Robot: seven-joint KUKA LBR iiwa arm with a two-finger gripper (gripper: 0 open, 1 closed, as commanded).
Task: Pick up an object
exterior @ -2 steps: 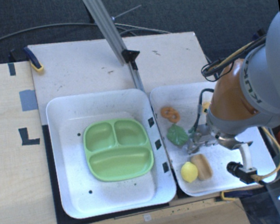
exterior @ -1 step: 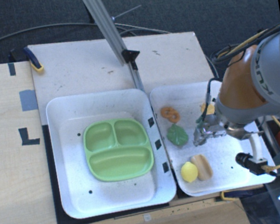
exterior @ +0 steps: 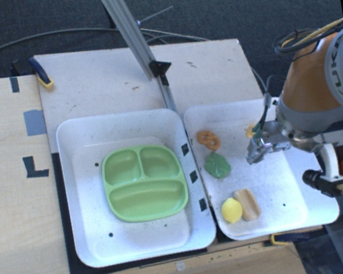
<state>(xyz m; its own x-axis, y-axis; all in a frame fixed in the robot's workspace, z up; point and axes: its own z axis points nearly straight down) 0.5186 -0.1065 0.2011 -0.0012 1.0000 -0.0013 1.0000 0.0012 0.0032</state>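
Wooden bench (exterior: 15, 209), white bins (exterior: 78, 180) (side by side)

The arm (exterior: 318, 87) is cut off at the right side of the view, so only its orange band and grey wrist show. It covers the right bin's (exterior: 286, 211) upper right corner and part of its right wall. The gripper (exterior: 256, 152) is small and blurred; whether its fingers stand apart or together cannot be told. A yellow-green scrap (exterior: 252, 130) just above it is perhaps a fitting on the wrist, too small to name. The metal pole (exterior: 131, 30) runs out past the top edge. The dark cables (exterior: 46, 37) (thin lines on the floor) leave the view at the left. The orange object (exterior: 208, 139) is too blurred to name.
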